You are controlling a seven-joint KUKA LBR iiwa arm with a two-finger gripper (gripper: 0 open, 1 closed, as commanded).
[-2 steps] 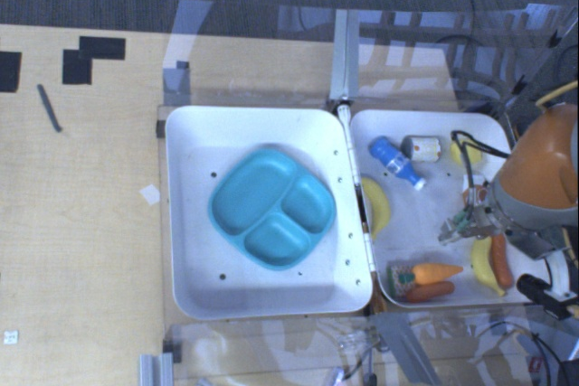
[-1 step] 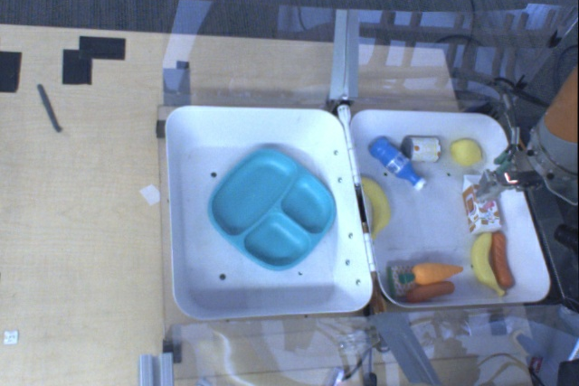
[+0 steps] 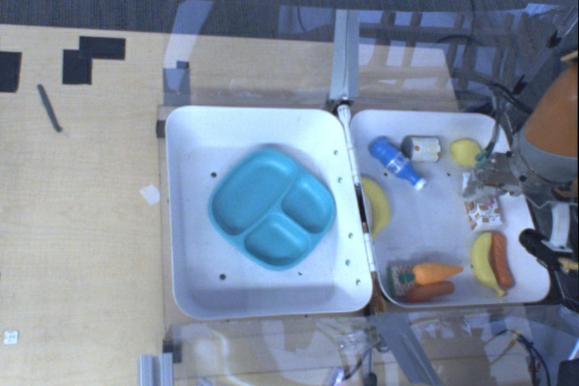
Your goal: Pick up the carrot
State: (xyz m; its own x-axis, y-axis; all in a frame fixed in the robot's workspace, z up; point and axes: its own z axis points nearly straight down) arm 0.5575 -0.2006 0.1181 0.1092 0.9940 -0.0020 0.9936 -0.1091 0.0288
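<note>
The carrot (image 3: 437, 272) is orange with a green top and lies flat along the front wall of the right bin (image 3: 425, 226). A reddish sausage-shaped piece (image 3: 430, 290) lies just in front of it, touching it. My gripper (image 3: 484, 174) hangs over the right bin's far right part, near the lemon (image 3: 465, 152) and just above a small printed packet (image 3: 484, 212). It is well behind and to the right of the carrot. Nothing shows between its fingers.
The right bin also holds a blue bottle (image 3: 395, 162), a small can (image 3: 422, 147), a banana (image 3: 375, 205) by the left wall, and another banana (image 3: 485, 262) beside a red sausage (image 3: 500, 260). A blue divided plate (image 3: 273, 208) sits in the left bin (image 3: 194, 194).
</note>
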